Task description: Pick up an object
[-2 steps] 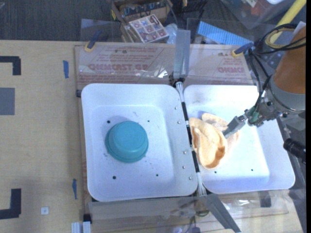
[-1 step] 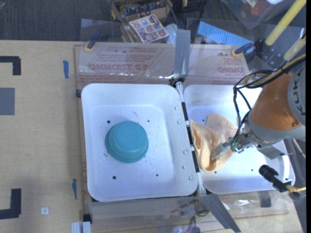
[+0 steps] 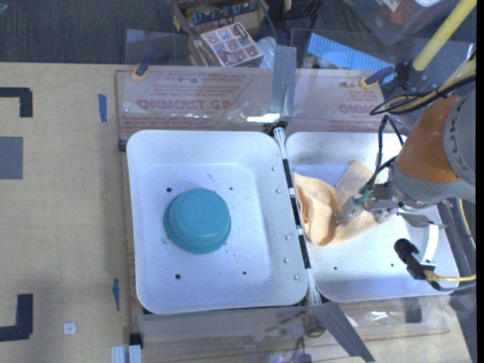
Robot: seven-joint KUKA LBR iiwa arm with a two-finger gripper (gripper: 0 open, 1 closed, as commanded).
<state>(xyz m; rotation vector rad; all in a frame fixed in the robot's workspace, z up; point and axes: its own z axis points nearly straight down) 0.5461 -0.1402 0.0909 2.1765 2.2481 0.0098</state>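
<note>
On the worktop (image 3: 60,225), two shallow white bins sit side by side, edges touching down the middle. Light wood surface, black tape marks at its left edge, blue tape bits near the bins.

Left bin (image 3: 151,165): holds one teal bowl (image 3: 198,219), upside down, a bit left of the bin's centre, well clear of all walls. A few dark specks and holes on the bin floor around it.

Right bin (image 3: 363,278): holds a yellow-orange cloth (image 3: 321,210), crumpled, lying against the bin's left wall and spreading toward the middle. A paler tan fold (image 3: 354,178) rides on its upper right.

Arm (image 3: 435,153) reaches in from the right, orange band over the right bin's right side, grey wrist below it. Black cables loop over the arm and trail off past the bin's lower right.

Hand (image 3: 349,210) is down at the cloth's right portion, tips at or in the fabric. Can't tell whether it's spread or closed — the fingers are too small and blurred against the cloth. Can't confirm any fabric between them.

Clear plastic sheeting with red lettering lies behind both bins; clutter and a cardboard box beyond that.
</note>
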